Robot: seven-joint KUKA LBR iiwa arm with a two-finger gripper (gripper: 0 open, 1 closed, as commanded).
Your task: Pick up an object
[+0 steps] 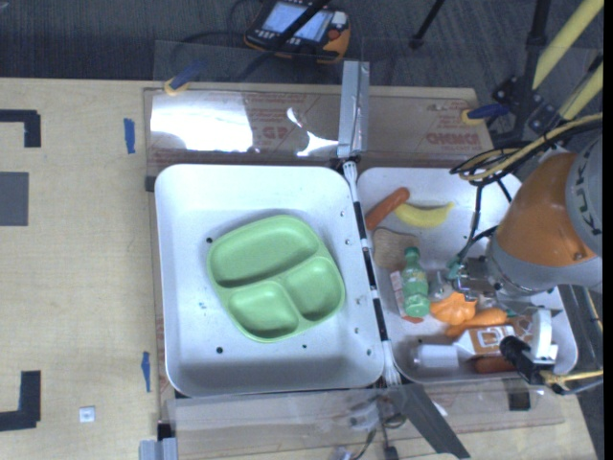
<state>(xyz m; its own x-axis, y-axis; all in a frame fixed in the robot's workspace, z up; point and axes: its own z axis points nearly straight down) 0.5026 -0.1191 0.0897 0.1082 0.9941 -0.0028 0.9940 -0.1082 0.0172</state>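
Note:
The right bin [565,348] holds a jumble of small items. A red-brown sausage [387,206] and a yellow banana [425,216] lie at its far side. A green bottle [414,287] lies in the middle. Beside it sit an orange toy [454,308], an orange packet [485,338] and a white tube [435,356] near the front wall. My gripper [476,288] hangs low over the orange toy, just right of the green bottle, and the grey wrist and orange band cover much of it. I see nothing lifted clear of the bin.
The left bin [182,257] carries a green divided plate [275,276] in its middle. A metal divider [352,108] rises between the bins at the back. Cables [498,161] trail from the arm over the right bin's far corner. A handheld pendant [292,27] lies beyond the bench.

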